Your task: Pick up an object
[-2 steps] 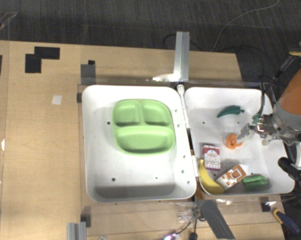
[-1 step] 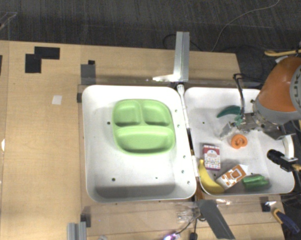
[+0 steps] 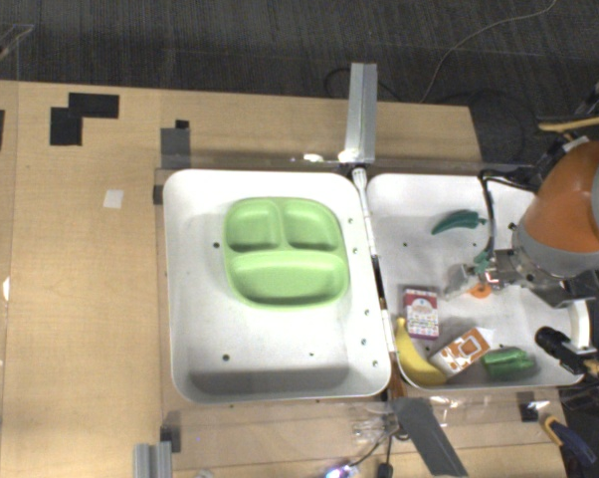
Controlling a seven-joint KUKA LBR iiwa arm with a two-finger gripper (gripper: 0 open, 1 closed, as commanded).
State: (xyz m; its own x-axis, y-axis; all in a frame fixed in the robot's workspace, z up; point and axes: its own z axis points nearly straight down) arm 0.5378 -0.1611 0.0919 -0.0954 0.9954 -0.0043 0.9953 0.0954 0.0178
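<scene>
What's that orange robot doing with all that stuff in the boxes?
The robot arm is reaching into the right bin, trying to pick something up. Its gripper hangs low among a banana, a small red box, a green pepper and other toys. The left bin has a green divided plate.

The grey arm (image 3: 568, 217) reaches in low from the right, wrist angled down-left.

A green divided plate (image 3: 284, 249) lies in the left white bin (image 3: 195, 366). The wooden bench (image 3: 71, 297) bears black patches. Dark carpet (image 3: 230, 18) lies beyond.
</scene>
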